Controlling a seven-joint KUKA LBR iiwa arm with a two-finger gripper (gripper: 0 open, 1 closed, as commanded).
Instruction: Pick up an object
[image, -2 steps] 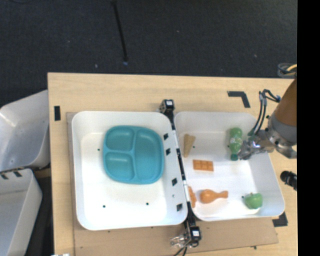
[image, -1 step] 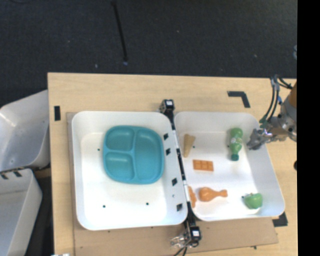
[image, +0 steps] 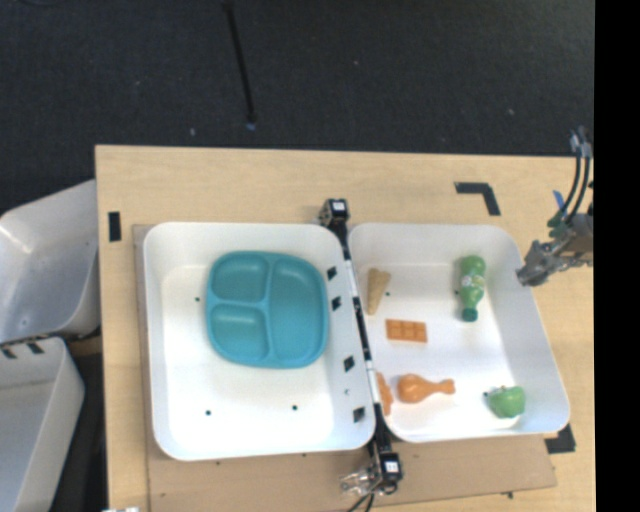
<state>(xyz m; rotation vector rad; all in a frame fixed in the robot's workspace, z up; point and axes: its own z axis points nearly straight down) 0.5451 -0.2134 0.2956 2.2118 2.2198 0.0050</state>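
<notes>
The right bin (image: 530, 330) holds a green bottle (image: 470, 286) at the upper right, a tan cone-shaped piece (image: 377, 289) at the upper left, a flat orange waffle-like piece (image: 407, 331) in the middle, an orange drumstick-shaped toy (image: 423, 388) lower down, and a green pepper-like toy (image: 507, 401) in the lower right corner. My gripper (image: 545, 262) hovers at the bin's upper right rim, right of the bottle; nothing shows between its fingers.
The left bin (image: 170, 400) carries a teal divided plate (image: 268, 308). Clips line the divider (image: 352, 330) between the bins. White containers (image: 40, 290) stand off the bench's left edge. Cables (image: 575, 190) hang at the right.
</notes>
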